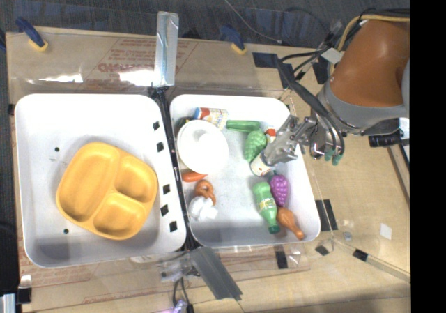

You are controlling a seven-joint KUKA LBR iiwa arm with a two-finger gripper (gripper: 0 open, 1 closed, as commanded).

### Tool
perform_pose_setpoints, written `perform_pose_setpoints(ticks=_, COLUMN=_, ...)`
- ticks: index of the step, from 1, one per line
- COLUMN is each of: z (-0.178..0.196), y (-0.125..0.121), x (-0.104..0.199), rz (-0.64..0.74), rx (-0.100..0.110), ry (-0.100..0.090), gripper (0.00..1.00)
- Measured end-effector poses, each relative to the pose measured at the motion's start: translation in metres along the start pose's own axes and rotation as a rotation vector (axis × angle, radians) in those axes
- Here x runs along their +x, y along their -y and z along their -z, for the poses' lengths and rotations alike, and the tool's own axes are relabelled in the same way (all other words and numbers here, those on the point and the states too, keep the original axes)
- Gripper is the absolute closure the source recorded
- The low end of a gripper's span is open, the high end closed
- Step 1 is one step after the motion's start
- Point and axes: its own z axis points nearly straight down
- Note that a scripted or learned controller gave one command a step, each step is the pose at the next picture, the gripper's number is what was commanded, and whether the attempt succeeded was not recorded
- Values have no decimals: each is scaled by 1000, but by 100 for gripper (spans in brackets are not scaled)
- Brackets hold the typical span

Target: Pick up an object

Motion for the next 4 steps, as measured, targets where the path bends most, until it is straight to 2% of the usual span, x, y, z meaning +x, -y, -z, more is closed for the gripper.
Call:
perform_pose_setpoints(ticks=1, z=-56, y=-38, x=-73, rz=-124, rx=1, ry=-6, gripper=100)
perform_pose_setpoints(ticks=3, z=-35, y=-41, x=-75, rz=-109, rx=2, ry=-1, gripper=100)
perform_pose_setpoints(ticks=4, z=-91, y=-66, x=-10, rz=-142, rx=1, ry=-8, gripper=100)
